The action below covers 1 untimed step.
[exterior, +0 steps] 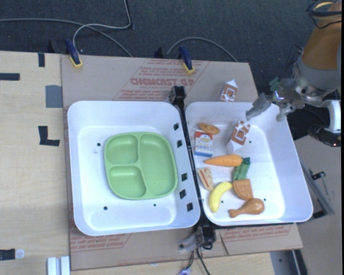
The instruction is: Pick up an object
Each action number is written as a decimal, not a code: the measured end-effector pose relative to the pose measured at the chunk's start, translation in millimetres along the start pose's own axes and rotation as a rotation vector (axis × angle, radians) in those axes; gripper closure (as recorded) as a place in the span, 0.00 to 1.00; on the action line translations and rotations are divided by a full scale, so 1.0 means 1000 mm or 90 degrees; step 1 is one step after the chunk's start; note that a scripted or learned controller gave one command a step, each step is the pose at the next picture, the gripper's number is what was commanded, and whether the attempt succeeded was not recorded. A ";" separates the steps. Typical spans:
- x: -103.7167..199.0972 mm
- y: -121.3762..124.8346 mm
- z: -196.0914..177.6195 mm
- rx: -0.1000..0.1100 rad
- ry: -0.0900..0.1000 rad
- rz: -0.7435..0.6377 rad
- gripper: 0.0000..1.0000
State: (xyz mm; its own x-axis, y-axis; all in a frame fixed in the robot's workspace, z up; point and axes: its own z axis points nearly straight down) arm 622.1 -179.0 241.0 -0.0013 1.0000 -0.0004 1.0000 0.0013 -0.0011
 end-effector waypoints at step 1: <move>-0.021 0.021 0.096 0.002 0.000 0.000 0.00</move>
